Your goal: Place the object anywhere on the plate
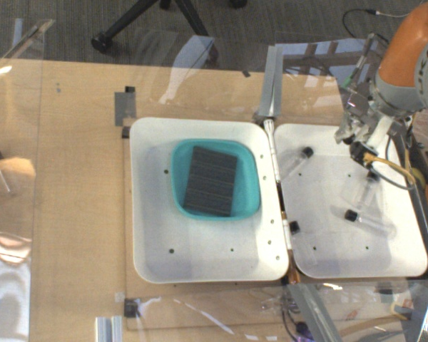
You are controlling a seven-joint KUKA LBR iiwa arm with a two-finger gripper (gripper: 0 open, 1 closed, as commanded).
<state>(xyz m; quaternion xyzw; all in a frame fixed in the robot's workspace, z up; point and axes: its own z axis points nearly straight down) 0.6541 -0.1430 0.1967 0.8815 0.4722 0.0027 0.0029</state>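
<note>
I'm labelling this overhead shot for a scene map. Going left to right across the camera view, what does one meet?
Left bin → teal plate with the dark ridged block lying on it → metal divider → right bin → gripper on the arm.

Count taken from the camera above the bench.

Bins: two white shallow bins, a left bin [150, 255] and a right bin [406, 262], side by side and touching along their inner edges.

Plates: one, a teal plate [251, 184] with rounded corners, in the left bin.

Dark ribbed blocks: one, a dark ribbed block [211, 181] lying flat on the plate.

Robot arms: one arm [406, 55], grey with an orange band, at the upper right over the right bin.

Office chairs: one chair base [172, 2], black, on the carpet beyond the bench; four of its legs can be counted, the rest is cut off by the top edge.

Benches: one wooden bench [64, 212].
</note>
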